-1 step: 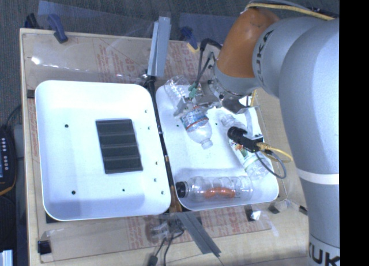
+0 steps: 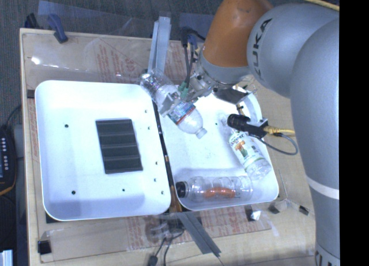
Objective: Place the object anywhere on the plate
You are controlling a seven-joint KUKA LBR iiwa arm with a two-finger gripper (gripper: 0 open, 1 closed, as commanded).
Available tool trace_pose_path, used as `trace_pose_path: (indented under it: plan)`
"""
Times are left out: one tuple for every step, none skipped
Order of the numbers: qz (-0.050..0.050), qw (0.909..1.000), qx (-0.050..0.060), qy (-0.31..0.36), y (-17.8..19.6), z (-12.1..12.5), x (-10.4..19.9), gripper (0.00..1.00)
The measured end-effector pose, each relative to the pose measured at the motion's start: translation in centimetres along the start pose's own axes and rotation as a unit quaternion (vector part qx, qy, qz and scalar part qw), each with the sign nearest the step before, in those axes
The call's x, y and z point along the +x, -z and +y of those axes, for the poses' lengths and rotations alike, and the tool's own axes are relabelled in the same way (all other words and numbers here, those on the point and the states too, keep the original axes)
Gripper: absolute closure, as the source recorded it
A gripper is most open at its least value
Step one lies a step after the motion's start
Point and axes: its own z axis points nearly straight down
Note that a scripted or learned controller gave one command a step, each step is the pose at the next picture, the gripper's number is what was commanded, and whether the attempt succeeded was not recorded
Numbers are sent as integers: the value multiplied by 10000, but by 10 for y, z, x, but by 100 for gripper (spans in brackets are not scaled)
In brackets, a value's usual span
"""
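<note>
One fixed overhead camera looks slantwise down on both bins (image 2: pixel 46 143).

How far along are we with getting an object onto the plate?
Done: nothing. The dark ridged plate in the left bin bears no object. In hand: the gripper is low over the right bin, at a clear bottle; I cannot tell whether it has a grip. Left: secure the bottle, carry it across and set it on the plate.

Two white bins (image 2: pixel 57 143), one dark ridged plate (image 2: pixel 119 145), seemingly three clear plastic bottles (image 2: pixel 188 117), one arm (image 2: pixel 271 34)
</note>
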Motion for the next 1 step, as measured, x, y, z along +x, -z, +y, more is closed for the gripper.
trace_pose_path:
  plan:
    - [6, 9993, 11, -379, 38, 25, 65, 100]
